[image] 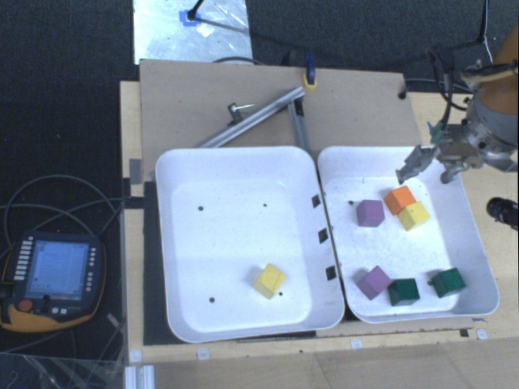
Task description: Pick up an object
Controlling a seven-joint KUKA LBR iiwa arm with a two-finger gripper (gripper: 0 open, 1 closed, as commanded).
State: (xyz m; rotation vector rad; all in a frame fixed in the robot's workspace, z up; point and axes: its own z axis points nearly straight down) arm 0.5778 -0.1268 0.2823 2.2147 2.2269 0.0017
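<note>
An orange block (397, 198) lies touching a yellow block (413, 215) in the right bin (470, 241), near a purple block (370, 212). The hand (428, 167) hovers just above them at the bin's far edge, fingers apparently spread and grasping nothing. Another yellow block (269, 280) sits in the left bin (235, 177).

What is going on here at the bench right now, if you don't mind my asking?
A grey robot arm reaches in from the right, and its gripper hovers over the back of the right bin, near the orange block and holding nothing. That bin also has a yellow block, two purple blocks and two green ones. The left bin holds a single yellow block. No pick has happened yet.
</note>
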